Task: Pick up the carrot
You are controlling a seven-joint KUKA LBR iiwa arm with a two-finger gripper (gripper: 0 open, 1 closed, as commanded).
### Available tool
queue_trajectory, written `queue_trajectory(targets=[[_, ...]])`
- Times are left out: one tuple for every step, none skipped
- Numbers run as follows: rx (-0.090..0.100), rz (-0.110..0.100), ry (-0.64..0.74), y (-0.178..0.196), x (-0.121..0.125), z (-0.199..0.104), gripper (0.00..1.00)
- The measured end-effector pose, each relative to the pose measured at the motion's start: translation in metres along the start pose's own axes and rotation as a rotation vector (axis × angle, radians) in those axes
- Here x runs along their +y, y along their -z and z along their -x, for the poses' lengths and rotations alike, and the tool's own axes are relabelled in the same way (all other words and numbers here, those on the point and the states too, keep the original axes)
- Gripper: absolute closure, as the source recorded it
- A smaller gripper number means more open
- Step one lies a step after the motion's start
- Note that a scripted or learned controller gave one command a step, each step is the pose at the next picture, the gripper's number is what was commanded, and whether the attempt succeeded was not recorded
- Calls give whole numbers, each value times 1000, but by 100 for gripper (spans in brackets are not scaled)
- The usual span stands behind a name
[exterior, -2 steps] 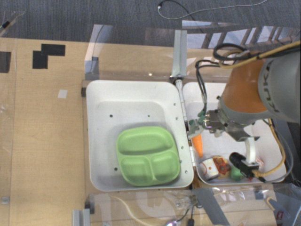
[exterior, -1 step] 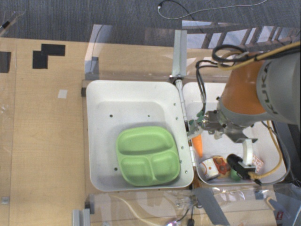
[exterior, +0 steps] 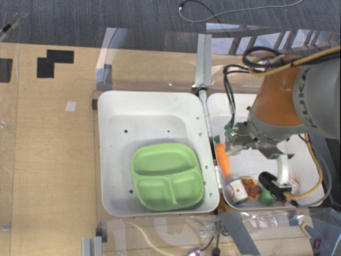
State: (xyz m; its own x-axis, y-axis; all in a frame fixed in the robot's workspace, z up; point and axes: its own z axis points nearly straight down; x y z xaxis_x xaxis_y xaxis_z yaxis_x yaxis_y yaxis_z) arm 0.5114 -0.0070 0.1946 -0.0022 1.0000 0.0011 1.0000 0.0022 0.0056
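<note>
The carrot [exterior: 222, 161] is orange and lies lengthwise in the right bin [exterior: 306, 159], close against its left wall. My gripper [exterior: 235, 142] hangs over the right bin just to the right of the carrot's upper end, under the grey and orange wrist. Nothing can be seen held in it. The wrist covers much of the bin's middle.
A green divided plate [exterior: 167, 176] lies in the left bin [exterior: 122, 121], toward its front. At the right bin's front edge sit a small white and red object [exterior: 241, 189] and a green item [exterior: 265, 196]. A metal divider [exterior: 204, 105] separates the two bins.
</note>
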Motion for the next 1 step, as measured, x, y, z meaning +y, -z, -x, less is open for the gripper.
queue_trajectory(targets=[[0, 0, 0, 0, 0, 0, 0]])
